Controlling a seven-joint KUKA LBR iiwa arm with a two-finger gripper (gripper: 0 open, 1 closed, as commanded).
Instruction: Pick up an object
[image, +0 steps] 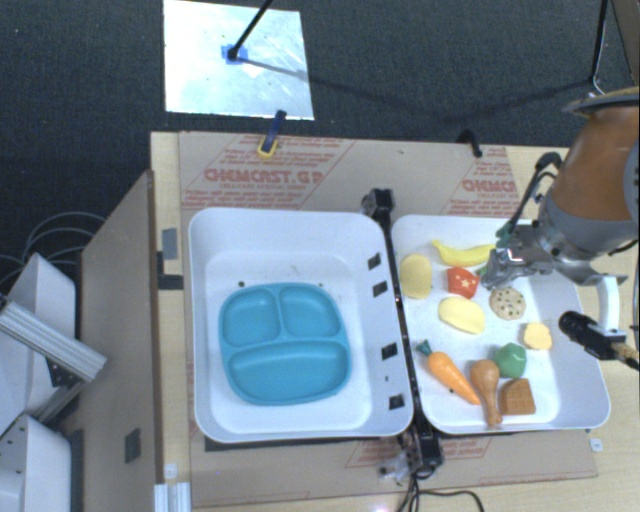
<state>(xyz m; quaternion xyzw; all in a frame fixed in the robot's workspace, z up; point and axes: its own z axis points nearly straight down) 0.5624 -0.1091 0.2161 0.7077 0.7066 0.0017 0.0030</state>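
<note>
- end effector (503, 262) hovers by the far edge of the right bin (590, 400) — can't tell its state
- tomato (461, 281), banana (463, 252), cookie (508, 302) sit crowded — it could easily nudge a neighbour

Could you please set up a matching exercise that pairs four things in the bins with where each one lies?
Things:
1. plate
2. banana
3. carrot
4. cookie

Places:
A. right bin, far edge, top of the group of food
B. right bin, just below the gripper
C. left bin, in the middle
D. right bin, near the divider, toward the front

Pairs: 1-C, 2-A, 3-D, 4-B
</note>
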